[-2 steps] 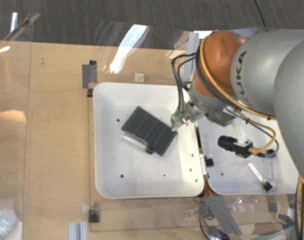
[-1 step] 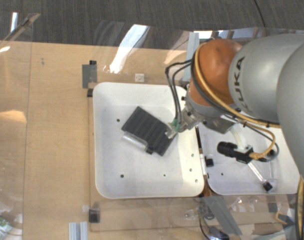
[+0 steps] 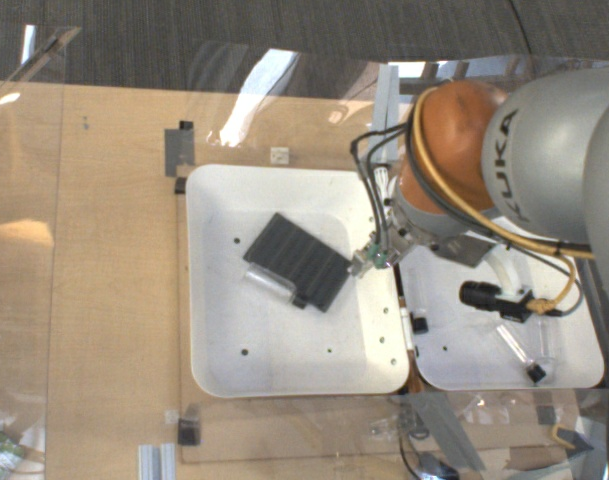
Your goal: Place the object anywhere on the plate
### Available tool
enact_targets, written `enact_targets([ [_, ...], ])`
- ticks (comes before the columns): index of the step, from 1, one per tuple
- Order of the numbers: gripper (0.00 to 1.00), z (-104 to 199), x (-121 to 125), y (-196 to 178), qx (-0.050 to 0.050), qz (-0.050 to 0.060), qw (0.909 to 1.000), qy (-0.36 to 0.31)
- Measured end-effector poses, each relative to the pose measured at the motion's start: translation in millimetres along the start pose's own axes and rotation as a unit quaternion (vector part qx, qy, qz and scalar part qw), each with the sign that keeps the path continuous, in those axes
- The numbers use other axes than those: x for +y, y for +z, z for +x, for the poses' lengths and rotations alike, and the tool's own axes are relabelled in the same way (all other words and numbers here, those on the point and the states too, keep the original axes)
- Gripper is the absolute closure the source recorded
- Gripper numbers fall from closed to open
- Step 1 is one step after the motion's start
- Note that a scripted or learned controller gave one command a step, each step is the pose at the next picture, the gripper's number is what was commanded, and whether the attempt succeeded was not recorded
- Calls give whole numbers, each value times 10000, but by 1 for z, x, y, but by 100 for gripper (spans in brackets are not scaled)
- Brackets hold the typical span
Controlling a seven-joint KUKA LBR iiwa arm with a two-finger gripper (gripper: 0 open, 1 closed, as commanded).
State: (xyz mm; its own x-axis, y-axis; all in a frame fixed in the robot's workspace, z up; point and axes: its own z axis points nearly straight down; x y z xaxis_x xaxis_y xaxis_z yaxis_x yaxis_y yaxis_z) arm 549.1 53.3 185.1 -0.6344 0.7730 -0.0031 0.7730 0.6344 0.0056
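Observation:
A dark grey ridged rectangular plate (image 3: 296, 260) lies tilted in the middle of the left white bin (image 3: 224, 358). A small clear object (image 3: 267, 280) rests against the plate's lower-left edge. A tiny green piece (image 3: 374, 259) sits by the left bin's right wall, just under the arm. The grey arm with its orange band (image 3: 454, 138) hangs over the divide between the bins. Below its wrist, the gripper (image 3: 519, 340) reaches down over the right bin, well to the right of the plate. Nothing can be seen held in it.
The right white bin (image 3: 584, 368) is largely covered by the arm. A black part with a yellow cable (image 3: 504, 300) hangs over it. Black clamps (image 3: 180, 150) stand at the left bin's corners on the wooden bench.

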Motion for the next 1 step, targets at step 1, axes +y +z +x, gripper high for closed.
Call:
enact_targets([
  [1, 100, 20, 18, -1, -4, -10, 9989, -464],
])
